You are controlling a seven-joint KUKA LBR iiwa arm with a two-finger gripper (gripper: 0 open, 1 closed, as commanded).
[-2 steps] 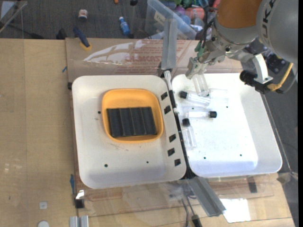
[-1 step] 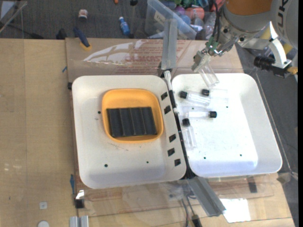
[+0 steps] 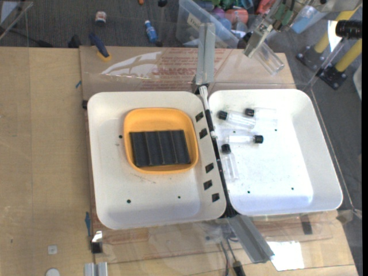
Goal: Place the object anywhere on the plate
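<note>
Up at the top right, beyond the bins' far edge, we see the gripper (image 3: 257,41) hanging over the bench; we cannot tell how it is set, or whether it carries anything. Well below it, in the right bin (image 3: 299,183), lie four clear vials with black caps: one (image 3: 237,118) nearest, another (image 3: 260,114) beside it, a third (image 3: 244,138) below, a fourth (image 3: 227,160) by the divider. Further to the tool's lower left, the orange plate (image 3: 161,118) sits in the left bin (image 3: 109,183), a black ribbed block (image 3: 159,148) on it. We read faint reddish print (image 3: 172,71) on the cardboard behind, not legible. Most of the right bin's floor lies bare.
</note>
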